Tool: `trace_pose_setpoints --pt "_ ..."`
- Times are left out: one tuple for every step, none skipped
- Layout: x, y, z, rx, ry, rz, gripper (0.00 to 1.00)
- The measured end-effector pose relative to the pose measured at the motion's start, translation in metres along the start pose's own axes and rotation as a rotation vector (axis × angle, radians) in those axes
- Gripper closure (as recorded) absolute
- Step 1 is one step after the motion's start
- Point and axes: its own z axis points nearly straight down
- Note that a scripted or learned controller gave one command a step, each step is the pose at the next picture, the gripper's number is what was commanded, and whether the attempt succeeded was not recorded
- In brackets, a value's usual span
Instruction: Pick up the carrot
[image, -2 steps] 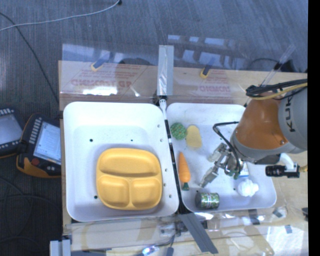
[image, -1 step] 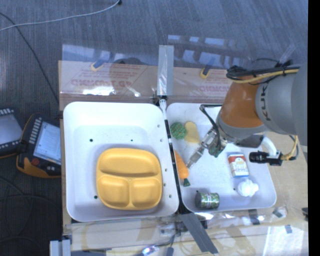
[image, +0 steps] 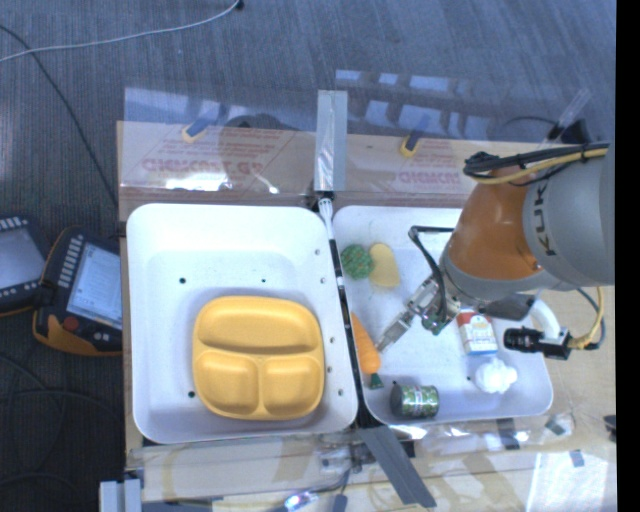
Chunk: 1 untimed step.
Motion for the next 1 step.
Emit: trace_pose_setpoints --pt "0.0086 -0.0127 0.0006 0.002 0.007 0.368 0.00"
